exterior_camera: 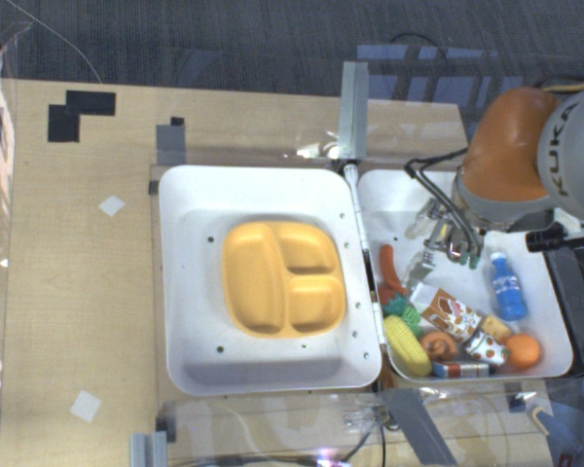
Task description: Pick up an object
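You can read "KU" in dark letters on the grey arm (pixel 574 154) at the right edge (the rest of the word runs out of view). The small packet (pixel 452 315) in the right bin (pixel 389 197) carries a printed picture, but its writing is too small to make out, and so is the label on the blue bottle (pixel 507 287).

Your pincer (pixel 436 245) hangs over the right bin, its fingers spread apart with nothing between them. The objects lie below and toward the near end of that bin: a red sausage-like piece (pixel 389 267) just left of the pincer, the packet just beneath it, then a corn cob (pixel 406 344), a green piece (pixel 401 308) and an orange ball (pixel 524 351). The blue bottle sits to its right.

In the left bin (pixel 190 261) you see a yellow divided tray (pixel 282 277), well apart from the pincer. Both bins rest on the wooden worktop (pixel 68 261).
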`<state>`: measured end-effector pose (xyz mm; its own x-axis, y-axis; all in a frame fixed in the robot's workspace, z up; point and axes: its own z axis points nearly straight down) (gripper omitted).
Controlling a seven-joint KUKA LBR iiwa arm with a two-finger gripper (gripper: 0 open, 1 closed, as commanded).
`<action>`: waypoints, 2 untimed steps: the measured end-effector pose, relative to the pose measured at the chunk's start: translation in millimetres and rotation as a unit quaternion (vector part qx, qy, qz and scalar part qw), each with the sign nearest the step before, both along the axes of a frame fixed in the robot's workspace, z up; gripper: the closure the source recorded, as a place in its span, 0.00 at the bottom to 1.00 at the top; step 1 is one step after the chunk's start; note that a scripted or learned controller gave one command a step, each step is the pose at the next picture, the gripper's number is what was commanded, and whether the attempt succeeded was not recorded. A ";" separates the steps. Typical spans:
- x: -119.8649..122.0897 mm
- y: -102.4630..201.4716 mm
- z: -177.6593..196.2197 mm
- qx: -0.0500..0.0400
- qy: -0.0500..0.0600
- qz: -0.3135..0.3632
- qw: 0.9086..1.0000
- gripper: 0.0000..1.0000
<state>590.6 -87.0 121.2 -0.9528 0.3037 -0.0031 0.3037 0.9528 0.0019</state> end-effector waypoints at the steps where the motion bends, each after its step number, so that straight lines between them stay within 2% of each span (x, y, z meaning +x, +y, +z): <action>1: 53.1 -13.8 -33.3 0.001 -0.003 -0.248 0.969 0.00; 2: 60.4 -121.9 -6.1 -0.002 -0.005 -0.152 0.988 0.00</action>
